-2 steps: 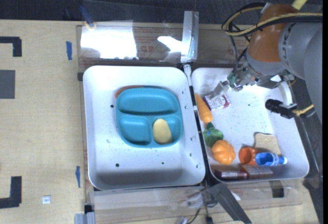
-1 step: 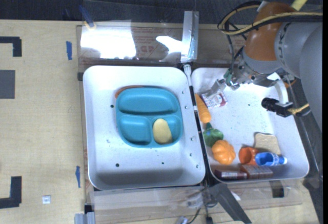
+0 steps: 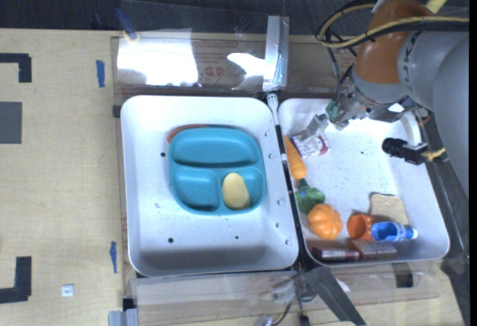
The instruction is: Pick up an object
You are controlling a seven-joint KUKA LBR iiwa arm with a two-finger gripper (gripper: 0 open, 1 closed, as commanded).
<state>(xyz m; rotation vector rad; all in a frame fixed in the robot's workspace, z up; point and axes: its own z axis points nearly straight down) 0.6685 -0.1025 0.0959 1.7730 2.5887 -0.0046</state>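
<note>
One fixed camera looked down at a slant from above the tabletop (image 3: pixel 52 168), far enough back to take in both white bins (image 3: pixel 141 123) side by side, with the arm (image 3: pixel 440 71) entering from the right.

Two bins sit side by side. The left bin (image 3: pixel 141 168) holds a divided tray (image 3: pixel 197 160) with a lemon (image 3: pixel 235 190) in its right compartment. The right bin (image 3: pixel 432 235) holds a packet (image 3: pixel 310 144) at rear left and a bottle (image 3: pixel 391 232) at front right.
</note>
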